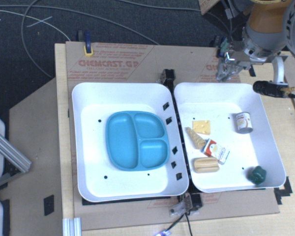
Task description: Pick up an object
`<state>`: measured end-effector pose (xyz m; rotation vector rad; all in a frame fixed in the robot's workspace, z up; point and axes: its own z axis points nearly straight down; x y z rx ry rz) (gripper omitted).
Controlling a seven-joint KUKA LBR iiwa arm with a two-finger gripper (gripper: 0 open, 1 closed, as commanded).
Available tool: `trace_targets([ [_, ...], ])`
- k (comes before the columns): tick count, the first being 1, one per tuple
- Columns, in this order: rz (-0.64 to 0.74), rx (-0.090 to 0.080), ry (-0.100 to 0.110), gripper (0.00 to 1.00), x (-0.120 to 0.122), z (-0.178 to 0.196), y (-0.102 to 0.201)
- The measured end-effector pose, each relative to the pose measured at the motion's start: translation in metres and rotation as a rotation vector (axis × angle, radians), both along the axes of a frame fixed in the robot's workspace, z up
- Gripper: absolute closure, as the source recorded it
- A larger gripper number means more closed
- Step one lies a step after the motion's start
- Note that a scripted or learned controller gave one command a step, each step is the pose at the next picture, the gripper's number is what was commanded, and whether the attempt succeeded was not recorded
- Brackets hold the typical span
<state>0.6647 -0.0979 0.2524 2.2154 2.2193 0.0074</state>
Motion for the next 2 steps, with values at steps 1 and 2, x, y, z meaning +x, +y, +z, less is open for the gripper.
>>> trace_targets([
  [1,0.004,0.004,0.010,1.00,-0.021,0.000,0.059],
  [2,0.004,0.004,0.012,1.00,-0.042,-0.015,0.108],
])
